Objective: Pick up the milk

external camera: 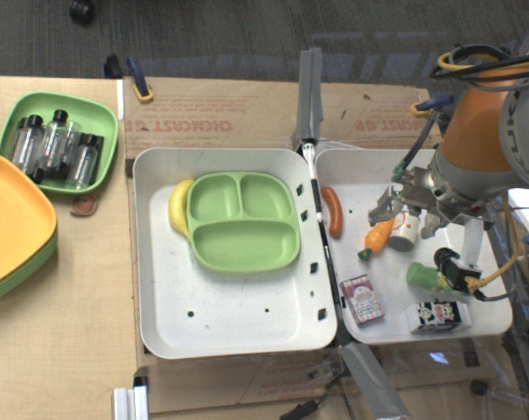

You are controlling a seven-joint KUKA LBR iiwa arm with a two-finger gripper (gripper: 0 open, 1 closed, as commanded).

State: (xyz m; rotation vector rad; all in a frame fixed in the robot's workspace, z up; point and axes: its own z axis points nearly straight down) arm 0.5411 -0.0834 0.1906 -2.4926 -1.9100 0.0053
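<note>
The milk (440, 315) lies well apart, nearer the camera than the pincer (403, 220), whose state I cannot tell.

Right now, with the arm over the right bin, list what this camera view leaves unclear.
- End effector: wrist hardware above hides its fingers, so open or shut cannot be told.
- White object beside the carrot: partly under the end effector, identity unclear.
- Milk carton: lies at the right bin's near edge; print too small to read.
- Yellow item: mostly tucked under the green divided plate.
</note>
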